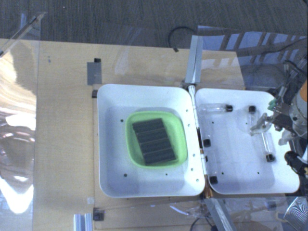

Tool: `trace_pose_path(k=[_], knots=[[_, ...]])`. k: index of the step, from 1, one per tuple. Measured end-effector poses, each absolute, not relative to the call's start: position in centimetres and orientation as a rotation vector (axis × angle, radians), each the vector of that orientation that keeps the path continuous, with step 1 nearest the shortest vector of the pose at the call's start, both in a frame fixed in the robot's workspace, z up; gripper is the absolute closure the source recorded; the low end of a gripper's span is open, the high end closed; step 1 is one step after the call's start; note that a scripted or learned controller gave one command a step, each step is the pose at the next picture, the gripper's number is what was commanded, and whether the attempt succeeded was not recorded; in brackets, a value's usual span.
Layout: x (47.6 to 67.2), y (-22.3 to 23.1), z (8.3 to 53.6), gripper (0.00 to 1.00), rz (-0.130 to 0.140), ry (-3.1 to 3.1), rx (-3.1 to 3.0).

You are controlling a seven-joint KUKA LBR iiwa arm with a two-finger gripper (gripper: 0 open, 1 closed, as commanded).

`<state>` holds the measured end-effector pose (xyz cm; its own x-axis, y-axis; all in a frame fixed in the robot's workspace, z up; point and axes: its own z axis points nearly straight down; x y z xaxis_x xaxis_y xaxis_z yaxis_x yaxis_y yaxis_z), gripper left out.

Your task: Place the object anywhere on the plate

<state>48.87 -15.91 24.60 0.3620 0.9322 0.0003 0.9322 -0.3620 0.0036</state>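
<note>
We see the robot arm (294,114) cut off by the right edge, its gripper (281,121) too blurry to read, the right bin's (240,184) far corner hidden behind it

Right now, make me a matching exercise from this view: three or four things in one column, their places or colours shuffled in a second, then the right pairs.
Things:
1. green plate
2. dark ridged block
3. arm
4. grey post

Places or colours:
A. reaching in over the right bin's far right side
B. lying on the plate
C. sitting in the left bin
D. standing behind the seam between the bins

Pairs: 1-C, 2-B, 3-A, 4-D
</note>
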Motion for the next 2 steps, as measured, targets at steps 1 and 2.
trace_pose_path(k=[1,2], knots=[[48.9,-19.6,29.0,0.00,0.006,1.702,2.634],[48.9,-19.8,31.2,0.00,0.006,1.627,2.680]])
